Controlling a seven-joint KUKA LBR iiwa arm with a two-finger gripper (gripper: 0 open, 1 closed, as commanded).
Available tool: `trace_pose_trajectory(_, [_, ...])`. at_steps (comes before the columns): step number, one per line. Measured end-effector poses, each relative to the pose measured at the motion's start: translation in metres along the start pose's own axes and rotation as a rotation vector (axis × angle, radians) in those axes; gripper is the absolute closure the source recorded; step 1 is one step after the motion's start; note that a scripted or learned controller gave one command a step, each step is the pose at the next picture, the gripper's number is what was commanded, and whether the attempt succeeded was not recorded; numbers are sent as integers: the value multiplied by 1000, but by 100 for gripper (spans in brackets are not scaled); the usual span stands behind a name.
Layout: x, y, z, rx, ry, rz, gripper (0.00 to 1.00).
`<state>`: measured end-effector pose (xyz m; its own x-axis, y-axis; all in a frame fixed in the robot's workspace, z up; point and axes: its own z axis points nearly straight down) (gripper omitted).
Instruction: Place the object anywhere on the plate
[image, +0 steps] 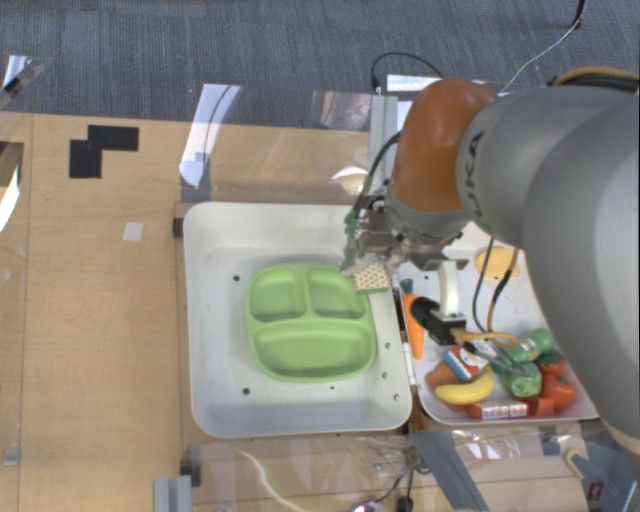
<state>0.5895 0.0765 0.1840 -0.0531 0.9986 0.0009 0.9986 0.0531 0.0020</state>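
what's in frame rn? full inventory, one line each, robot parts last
plate: 1, green, three compartments, in the left bin
left bin: 1, white, centre of the bench
right bin: 1, white, beside the left bin, partly under the arm
waffle-patterned piece: 1, tan, at the gripper tip over the plate's upper right corner
banana: 1, yellow, right bin, near edge
carrot: 1, orange, right bin, left side
mixed toy food: several, red and green, right bin
bench: 1, light wood, under both bins
arm: 1, grey with orange band, entering from the right
gripper: 1, dark, above the plate's upper right corner
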Motion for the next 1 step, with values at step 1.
trace_pose_trajectory(1, [0,0,0,0,0,1,0])
